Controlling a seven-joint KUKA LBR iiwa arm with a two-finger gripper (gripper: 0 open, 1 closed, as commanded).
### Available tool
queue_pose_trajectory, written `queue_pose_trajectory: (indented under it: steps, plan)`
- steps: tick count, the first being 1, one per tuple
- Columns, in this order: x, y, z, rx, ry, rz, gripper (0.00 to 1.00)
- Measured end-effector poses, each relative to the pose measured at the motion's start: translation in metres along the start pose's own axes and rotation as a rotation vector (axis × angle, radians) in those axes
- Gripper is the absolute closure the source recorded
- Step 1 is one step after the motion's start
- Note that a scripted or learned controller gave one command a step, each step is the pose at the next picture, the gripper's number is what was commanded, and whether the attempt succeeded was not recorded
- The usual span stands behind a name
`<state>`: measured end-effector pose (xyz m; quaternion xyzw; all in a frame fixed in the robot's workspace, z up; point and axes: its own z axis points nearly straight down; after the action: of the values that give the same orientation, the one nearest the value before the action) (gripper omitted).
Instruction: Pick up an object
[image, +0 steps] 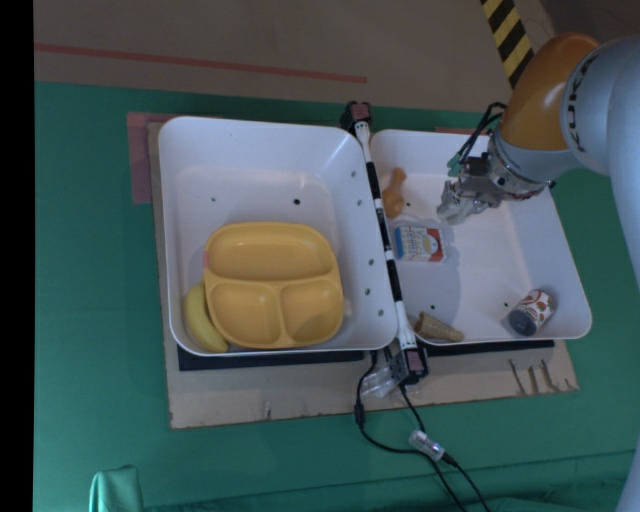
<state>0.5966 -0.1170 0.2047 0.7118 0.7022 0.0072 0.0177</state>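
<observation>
In the right bin (560, 262) lie a small white packet with red and blue print (418, 242), an orange drumstick-shaped toy (396, 191), a brown cone-shaped piece (438, 327) and a small printed can (529, 311) on its side. My gripper (455, 206) hangs over the upper middle of this bin, just up and right of the white packet and right of the orange toy. Nothing visible is held in it.
The left bin (250, 160) holds a yellow divided plate (272, 285) and a banana (200, 318) against its lower left wall. A black-and-white bar (380, 225) runs between the bins. Cables (420, 440) trail off the bench front.
</observation>
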Motion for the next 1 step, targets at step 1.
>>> queue_pose_trajectory:
  steps: [1]
  plan:
    - [0.0002, -0.0001, 0.0002, 0.001, 0.000, 0.000, 0.00]
